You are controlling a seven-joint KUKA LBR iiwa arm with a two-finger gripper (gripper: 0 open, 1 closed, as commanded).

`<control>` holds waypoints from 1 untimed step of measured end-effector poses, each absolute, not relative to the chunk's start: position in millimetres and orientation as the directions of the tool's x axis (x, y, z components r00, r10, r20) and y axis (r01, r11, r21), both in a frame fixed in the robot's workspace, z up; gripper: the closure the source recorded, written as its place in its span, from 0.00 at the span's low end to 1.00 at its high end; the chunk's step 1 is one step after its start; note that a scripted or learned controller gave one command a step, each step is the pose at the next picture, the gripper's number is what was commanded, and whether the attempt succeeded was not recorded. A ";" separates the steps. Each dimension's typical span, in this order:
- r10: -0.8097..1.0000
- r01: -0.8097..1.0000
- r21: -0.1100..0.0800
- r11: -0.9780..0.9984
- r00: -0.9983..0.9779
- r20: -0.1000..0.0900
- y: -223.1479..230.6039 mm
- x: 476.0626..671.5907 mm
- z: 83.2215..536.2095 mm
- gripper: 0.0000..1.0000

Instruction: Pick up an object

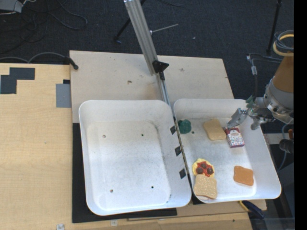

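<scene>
Hovering at three o'clock over the right bin [268,152], just above the small red carton [235,137]; gripper [245,113] with fingers [237,117] spread and pinching nothing, seemingly lined up for a descent. Carton lying flat near the tan slice [214,129], the likeliest pick. Left bin [91,111] at nine o'clock.

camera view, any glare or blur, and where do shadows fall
Camera view: even light, no hard glare on the white bins; soft shadows sit just below-right of the toast and carton; the hand looks slightly soft; the dark floor beyond the bench loses detail.
</scene>
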State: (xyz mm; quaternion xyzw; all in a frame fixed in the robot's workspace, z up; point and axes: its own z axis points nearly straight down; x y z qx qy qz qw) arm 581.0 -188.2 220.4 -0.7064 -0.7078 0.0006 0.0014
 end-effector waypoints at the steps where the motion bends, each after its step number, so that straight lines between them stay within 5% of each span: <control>1: 1.000 1.000 -0.003 0.002 -0.002 0.001 -188.2 581.0 220.5 0.00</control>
